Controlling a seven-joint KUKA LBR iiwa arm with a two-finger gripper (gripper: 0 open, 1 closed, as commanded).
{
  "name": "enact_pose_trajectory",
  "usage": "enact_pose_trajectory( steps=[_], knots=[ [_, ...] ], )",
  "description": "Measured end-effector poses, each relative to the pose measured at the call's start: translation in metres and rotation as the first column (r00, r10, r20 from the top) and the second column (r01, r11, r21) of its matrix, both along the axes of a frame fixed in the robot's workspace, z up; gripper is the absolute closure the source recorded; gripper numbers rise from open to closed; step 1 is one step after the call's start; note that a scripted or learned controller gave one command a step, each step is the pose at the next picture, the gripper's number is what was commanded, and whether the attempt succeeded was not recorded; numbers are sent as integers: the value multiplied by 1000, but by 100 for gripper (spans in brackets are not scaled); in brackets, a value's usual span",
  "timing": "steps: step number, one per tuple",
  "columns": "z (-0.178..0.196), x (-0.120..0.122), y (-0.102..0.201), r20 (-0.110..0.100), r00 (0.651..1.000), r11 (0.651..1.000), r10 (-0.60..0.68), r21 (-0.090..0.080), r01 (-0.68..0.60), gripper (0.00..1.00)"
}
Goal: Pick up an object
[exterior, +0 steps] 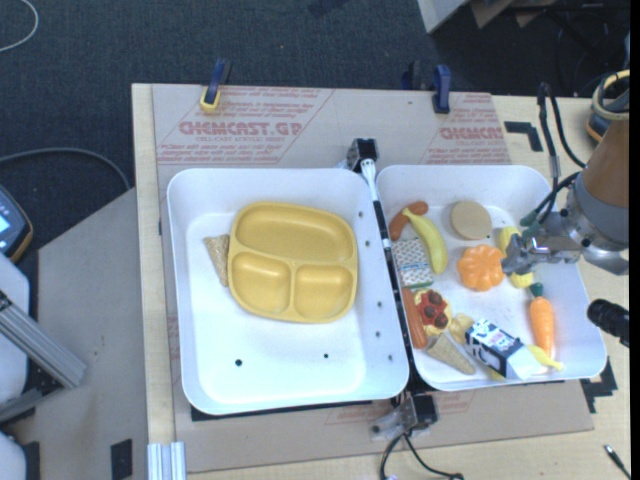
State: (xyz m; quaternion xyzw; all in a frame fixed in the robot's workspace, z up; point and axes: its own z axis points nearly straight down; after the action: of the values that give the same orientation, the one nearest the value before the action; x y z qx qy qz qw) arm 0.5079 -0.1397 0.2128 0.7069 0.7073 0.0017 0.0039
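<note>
I see the gripper (524, 258) low over the right bin (520, 180), near that bin's right edge, with the arm (610, 203) entering from the right. I cannot tell from this view how the tool is set, nor whether it holds anything.

Right bin contents, as I read them: an orange pumpkin (481, 267) just left of the gripper; a round biscuit (469, 219) toward the far edge; a banana (430, 240) lying slantwise near the left edge; a carrot (542, 322) close to the right edge, below the gripper; a small milk carton (495, 346) near the front edge.

Left bin (200, 298): a yellow divided plate (293, 261) sits at its centre, covering part of a slice of bread (217, 255) toward the left edge.
</note>
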Motion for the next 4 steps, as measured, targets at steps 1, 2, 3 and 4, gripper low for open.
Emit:
enact_pose_trajectory(
  steps=[1, 2, 3, 4],
  knots=[
    [13, 1, 0, -4, 1000, 1000, 0, 1, 0, 100],
    [2, 38, 40, -4, 1000, 1000, 5, 2, -5, 100],
    [1, 80, 78, -3, 1000, 1000, 2, 2, -2, 100],
    [22, 81, 86, -4, 1000, 1000, 1, 2, -1, 100]
  ],
)
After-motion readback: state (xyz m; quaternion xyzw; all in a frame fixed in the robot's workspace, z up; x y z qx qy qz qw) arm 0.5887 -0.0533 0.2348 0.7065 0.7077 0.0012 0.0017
